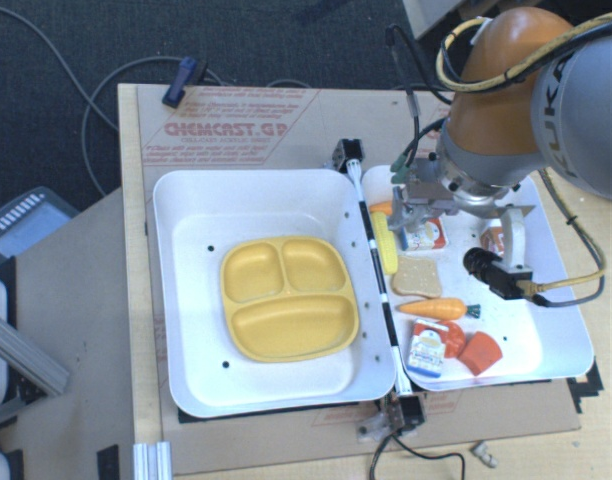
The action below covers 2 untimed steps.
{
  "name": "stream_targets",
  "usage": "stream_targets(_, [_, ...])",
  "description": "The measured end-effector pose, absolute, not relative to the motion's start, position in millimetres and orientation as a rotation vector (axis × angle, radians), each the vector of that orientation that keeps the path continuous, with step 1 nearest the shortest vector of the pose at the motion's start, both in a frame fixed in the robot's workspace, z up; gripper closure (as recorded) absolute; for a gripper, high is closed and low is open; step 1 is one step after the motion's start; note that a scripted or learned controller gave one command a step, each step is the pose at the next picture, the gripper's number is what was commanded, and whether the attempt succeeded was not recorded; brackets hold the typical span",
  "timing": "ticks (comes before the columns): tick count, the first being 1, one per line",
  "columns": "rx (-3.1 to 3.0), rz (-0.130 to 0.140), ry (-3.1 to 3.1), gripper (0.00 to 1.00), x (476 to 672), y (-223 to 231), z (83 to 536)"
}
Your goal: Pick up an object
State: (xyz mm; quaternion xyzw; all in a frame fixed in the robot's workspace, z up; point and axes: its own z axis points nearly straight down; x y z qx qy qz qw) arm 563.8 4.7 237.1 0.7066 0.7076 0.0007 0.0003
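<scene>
Two white bins sit side by side; the left bin (176,218) carries a yellow divided plate (286,296), and the right bin (556,343) holds the loose items I can choose from. The arm (506,78) hangs over the far end of the right bin, with the gripper (423,223) low above a small red-and-white packet (429,236). From this angle I cannot tell whether the gripper is spread or closed, and I see nothing clearly pinched in it. The packet lies directly under the tool, partly hidden by it. Just beside it, toward the divider, is a yellow piece (385,245), with a bread slice (418,278) a little nearer the camera and a carrot (436,309) beyond that. To do this well, I would centre on the packet, keep clear of the yellow piece and the bin wall, descend straight, close firmly, and lift slowly enough to confirm the catch.
</scene>
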Motion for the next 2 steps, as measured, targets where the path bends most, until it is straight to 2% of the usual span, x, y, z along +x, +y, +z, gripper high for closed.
stream_targets(1, [2.224, -0.002, 2.22, 1.0, 536.4, -68.9, 232.9])
stream_targets(2, [2.223, -0.002, 2.222, 0.0, 536.5, -68.2, 232.6])
